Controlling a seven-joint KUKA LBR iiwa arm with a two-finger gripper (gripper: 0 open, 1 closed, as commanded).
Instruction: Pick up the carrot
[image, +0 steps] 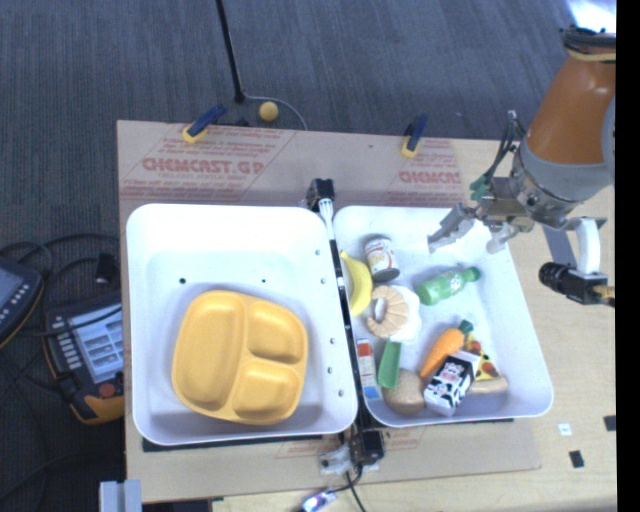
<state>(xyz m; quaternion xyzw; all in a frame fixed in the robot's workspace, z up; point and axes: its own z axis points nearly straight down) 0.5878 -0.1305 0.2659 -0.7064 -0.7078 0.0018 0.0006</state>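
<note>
The carrot (444, 346) is orange with a green top and lies tilted in the right bin (525, 330), between a green bottle (446, 284) and a milk carton (449, 385). My gripper (472, 230) hovers over the bin's far right part, above and beyond the bottle. Its two fingers are spread apart with nothing between them. The carrot is well below the gripper in the view, untouched.
The right bin also holds a banana (358, 284), a small can (379, 257), a round pastry (392, 312), a green stick (388, 364) and a pizza slice (484, 365). The left bin (160, 240) holds a yellow divided tray (240, 354).
</note>
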